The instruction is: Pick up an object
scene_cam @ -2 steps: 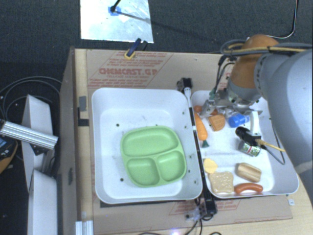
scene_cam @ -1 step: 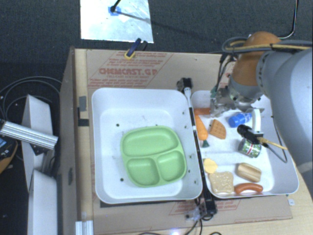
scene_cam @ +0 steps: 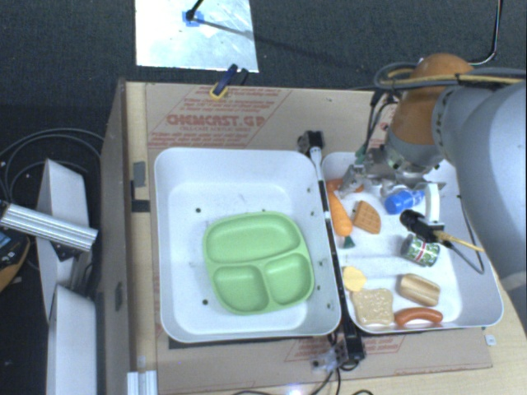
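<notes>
Reaching in from the right, my arm [scene_cam: 469, 130] hangs over the back of the right bin [scene_cam: 486, 303], and my tool [scene_cam: 375, 175] sits low near the bin's back left corner. I cannot tell how it is set or if it has hold of anything. Just below it lie a carrot [scene_cam: 339, 212] and a waffle piece [scene_cam: 367, 217], with a blue thing [scene_cam: 403, 199] beside them. Nearer the front are a green can [scene_cam: 422, 251], a yellow round piece [scene_cam: 354, 280], a slice of bread [scene_cam: 372, 306], a bun [scene_cam: 418, 288] and a sausage [scene_cam: 417, 317]. The left bin [scene_cam: 177, 220] holds a green tray [scene_cam: 258, 262] with three parts. Both bins rest on my counter [scene_cam: 247, 113].
</notes>
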You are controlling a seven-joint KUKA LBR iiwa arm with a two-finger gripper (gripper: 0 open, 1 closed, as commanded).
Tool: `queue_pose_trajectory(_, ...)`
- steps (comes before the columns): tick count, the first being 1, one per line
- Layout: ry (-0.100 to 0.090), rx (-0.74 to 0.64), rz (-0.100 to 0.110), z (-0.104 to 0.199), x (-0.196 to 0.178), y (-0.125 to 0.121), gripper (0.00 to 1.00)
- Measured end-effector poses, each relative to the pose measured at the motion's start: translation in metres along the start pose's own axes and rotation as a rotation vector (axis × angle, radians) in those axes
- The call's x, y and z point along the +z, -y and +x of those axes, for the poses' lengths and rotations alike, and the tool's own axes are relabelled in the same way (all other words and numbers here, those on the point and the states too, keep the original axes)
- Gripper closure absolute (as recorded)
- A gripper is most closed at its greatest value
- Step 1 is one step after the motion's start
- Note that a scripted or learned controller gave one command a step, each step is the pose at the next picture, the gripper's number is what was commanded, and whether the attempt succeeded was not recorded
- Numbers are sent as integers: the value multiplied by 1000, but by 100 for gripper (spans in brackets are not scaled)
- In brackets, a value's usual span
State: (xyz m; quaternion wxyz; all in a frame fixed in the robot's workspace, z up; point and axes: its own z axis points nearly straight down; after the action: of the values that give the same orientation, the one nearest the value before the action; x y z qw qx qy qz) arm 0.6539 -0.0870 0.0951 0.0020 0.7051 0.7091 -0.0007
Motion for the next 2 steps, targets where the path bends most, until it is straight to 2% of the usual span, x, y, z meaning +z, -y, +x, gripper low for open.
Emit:
queue_pose_trajectory(1, -3, 4, 1, -9, 11, 35, 0)
queue_pose_trajectory(2, -3, 3, -1, -9, 0, 34, 100)
